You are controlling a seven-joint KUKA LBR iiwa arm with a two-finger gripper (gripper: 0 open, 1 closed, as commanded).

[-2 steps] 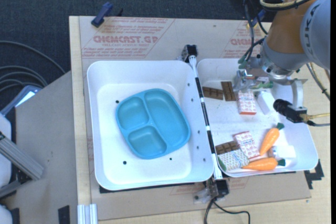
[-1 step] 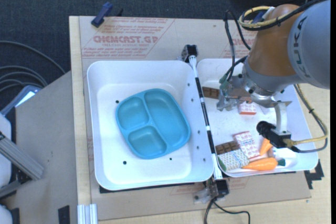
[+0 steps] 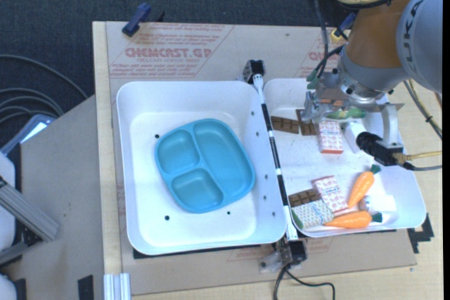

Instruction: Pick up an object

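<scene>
Carrots [image 3: 361,187] beside snack packets [image 3: 330,192], near corner.

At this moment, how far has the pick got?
Done: the arm has reached over the right bin, its hand low at the far end beside a small red-and-white box. In hand: nothing visibly gripped. Left: grasp and lift; the two carrots and the blue tray in the left bin lie untouched.

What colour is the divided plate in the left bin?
Light blue; the plate shows plainly in the camera view.
</scene>
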